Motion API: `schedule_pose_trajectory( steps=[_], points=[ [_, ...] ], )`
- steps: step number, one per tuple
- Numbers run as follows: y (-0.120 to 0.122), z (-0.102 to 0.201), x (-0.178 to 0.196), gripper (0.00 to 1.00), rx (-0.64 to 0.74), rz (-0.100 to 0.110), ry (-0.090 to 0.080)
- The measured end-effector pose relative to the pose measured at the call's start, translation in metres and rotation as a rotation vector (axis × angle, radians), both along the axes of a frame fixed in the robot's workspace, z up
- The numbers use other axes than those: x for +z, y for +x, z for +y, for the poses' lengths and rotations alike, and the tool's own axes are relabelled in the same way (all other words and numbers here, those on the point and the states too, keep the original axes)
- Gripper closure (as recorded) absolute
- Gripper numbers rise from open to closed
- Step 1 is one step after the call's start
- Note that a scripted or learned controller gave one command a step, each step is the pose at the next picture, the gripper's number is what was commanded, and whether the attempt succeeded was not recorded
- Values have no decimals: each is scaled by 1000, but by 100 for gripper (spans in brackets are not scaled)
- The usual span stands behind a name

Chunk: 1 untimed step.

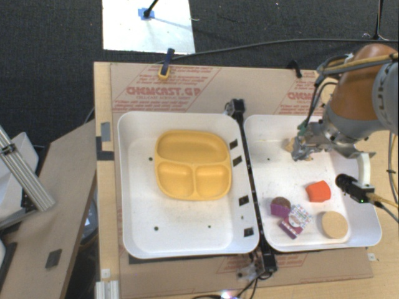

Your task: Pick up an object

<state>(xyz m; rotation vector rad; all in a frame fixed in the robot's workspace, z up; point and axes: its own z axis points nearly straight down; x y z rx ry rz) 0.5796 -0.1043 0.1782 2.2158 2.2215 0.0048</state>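
Tool (302, 152) above orange block (318, 191), well apart

White bins (140, 229) — yellow tray (192, 165), orange block (319, 192), tan disc (335, 224), purple packet (288, 220).

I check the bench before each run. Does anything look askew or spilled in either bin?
Nothing stands out. The yellow divided plate lies flat in the left bin; the orange block, tan disc and purple items lie apart in the right bin.
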Motion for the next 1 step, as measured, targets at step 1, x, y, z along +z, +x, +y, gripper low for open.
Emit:
schedule_pose_trajectory(
  steps=[1],
  points=[
    [8, -4, 46, 100, 1, -2, -1]
  ],
)
